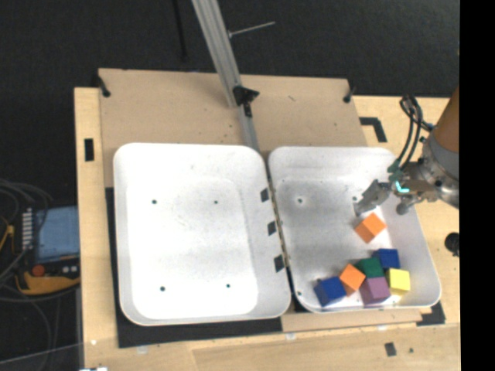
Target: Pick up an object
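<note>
Two shallow white bins sit side by side on the pale wooden worktop (193, 107); the left bin (193, 230) shows only a few dark dots on its floor, while the right bin (309, 184) carries all the blocks. Nearest the camera, along the right bin's front edge, a cluster of blocks is packed together: a blue block (330, 290) at the left end, an orange block (353, 277) touching it, a purple block (376, 290) just right of that, and a yellow block (399, 280) at the right end; just behind them lie a green block (371, 267) and a second blue block (387, 258), both touching their neighbours. Farther back and apart from the cluster, a lone orange cube (370, 226) shows just below the jaws (388, 198); whether it rests on the bin floor or is slightly lifted I cannot tell. The jaws hang over the right bin's right half, spread apart, one grey finger (373, 196) angled to the left above the cube; nothing sits between the fingers. Behind them the grey arm (433, 178) enters from the right, with cables (411, 130) looping above it. Farthest back, a slanted metal pole (220, 49) rises from the worktop's rear.
</note>
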Controlling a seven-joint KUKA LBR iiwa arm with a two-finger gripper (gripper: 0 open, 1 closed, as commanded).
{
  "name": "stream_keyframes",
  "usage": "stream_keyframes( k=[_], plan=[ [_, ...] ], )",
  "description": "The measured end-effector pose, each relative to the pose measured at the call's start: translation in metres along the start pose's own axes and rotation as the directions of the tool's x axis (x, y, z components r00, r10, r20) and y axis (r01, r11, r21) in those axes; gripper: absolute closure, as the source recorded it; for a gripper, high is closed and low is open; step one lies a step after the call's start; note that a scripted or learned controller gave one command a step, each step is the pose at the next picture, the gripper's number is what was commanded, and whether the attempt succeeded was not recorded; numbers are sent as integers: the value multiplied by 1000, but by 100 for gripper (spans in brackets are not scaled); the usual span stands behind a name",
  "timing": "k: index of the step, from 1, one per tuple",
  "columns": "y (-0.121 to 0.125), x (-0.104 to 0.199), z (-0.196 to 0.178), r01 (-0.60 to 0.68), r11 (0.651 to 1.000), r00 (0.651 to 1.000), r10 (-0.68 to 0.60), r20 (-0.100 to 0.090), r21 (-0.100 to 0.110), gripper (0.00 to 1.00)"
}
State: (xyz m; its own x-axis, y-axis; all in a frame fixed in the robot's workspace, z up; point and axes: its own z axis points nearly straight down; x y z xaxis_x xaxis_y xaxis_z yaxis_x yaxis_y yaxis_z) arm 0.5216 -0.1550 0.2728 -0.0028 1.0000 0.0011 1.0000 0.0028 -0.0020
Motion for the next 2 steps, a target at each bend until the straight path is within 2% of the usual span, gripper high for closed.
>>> stream_keyframes(
  k=[1,2],
  plan=[
    [1,0,-2,-1,1000,1000,1,1,-4,0],
    [-5,5,57,-3,1000,1000,3,2,2,0]
  ],
)
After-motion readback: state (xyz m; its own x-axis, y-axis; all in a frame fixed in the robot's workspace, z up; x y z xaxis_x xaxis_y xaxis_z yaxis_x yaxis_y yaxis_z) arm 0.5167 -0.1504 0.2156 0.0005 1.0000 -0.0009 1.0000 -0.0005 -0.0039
